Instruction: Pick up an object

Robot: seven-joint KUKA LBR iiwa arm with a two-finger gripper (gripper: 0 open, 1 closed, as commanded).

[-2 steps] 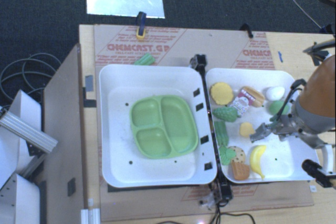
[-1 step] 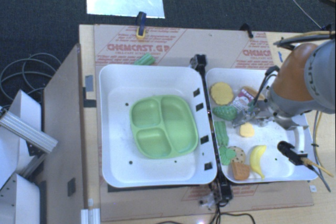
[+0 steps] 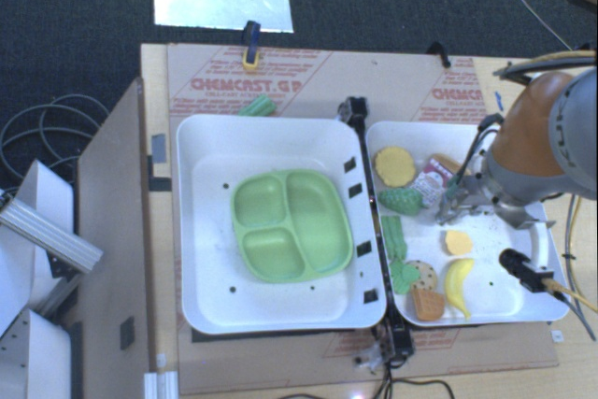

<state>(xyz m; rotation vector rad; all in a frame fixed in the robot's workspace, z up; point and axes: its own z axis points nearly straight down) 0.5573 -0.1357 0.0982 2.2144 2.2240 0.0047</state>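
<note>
The right bin (image 3: pixel 486 134) holds a heap of toy food: a yellow round piece (image 3: pixel 394 165), a red-and-white packet (image 3: pixel 432 179), a bumpy green piece (image 3: pixel 402 199), a small orange-yellow disc (image 3: pixel 458 243), a banana (image 3: pixel 458 284), a cookie (image 3: pixel 421 274), an orange wedge (image 3: pixel 429 304) and green strips (image 3: pixel 393 236). My gripper (image 3: pixel 450 209) reaches down into this bin from the right, just right of the packet and above the disc. Its fingertips are small and dark against the bin floor.
The left bin (image 3: pixel 201 201) holds a green three-compartment tray (image 3: pixel 291 224). A black divider with clips (image 3: pixel 367 201) runs between the bins. The grey arm with its orange band (image 3: pixel 528 131) covers the right bin's far right. Cardboard lines the bench under both bins.
</note>
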